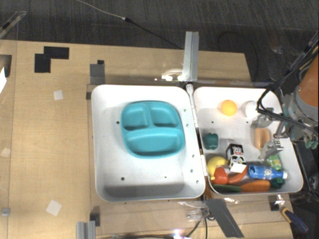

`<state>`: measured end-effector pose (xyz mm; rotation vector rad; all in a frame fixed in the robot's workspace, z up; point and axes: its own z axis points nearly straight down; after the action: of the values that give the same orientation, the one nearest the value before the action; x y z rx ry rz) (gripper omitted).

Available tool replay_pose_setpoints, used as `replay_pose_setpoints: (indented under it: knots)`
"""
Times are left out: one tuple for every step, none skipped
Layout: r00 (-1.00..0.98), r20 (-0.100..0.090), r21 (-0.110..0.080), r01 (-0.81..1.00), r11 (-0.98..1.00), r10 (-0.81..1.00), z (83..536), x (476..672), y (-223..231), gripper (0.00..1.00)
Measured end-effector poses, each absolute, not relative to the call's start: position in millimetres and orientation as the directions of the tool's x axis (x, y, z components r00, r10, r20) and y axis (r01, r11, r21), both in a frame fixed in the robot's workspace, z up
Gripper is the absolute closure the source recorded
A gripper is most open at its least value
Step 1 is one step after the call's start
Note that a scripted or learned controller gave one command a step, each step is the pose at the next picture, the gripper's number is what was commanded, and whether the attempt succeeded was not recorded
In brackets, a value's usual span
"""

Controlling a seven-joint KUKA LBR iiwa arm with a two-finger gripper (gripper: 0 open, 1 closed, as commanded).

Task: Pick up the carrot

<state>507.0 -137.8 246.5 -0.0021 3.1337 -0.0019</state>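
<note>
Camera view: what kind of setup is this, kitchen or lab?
Most likely a robot lab bench, not a kitchen. Two shallow white bins sit on a plywood-topped bench, the right one heaped with toy food, the carrot among it; a cable trails over grey carpet behind.

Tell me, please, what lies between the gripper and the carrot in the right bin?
In the camera view, the blue bottle lies between the gripper and the carrot, right above the carrot along the bin's lower wall.
</note>
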Motion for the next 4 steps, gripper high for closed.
replay_pose_setpoints:
  knots:
    - [-0.994,-0.001,0.002,-0.112,0.994,-0.112,156.1,600.2,-134.2,0.00]
    - [-0.999,0.002,0.001,-0.055,0.999,-0.055,88.5,669.4,-113.5,0.00]
    - [-0.998,-0.023,-0.004,-0.060,0.998,-0.060,103.9,675.1,-112.0,1.00]
    - [-0.995,-0.026,-0.001,0.100,0.995,0.100,326.0,645.9,-120.5,1.00]
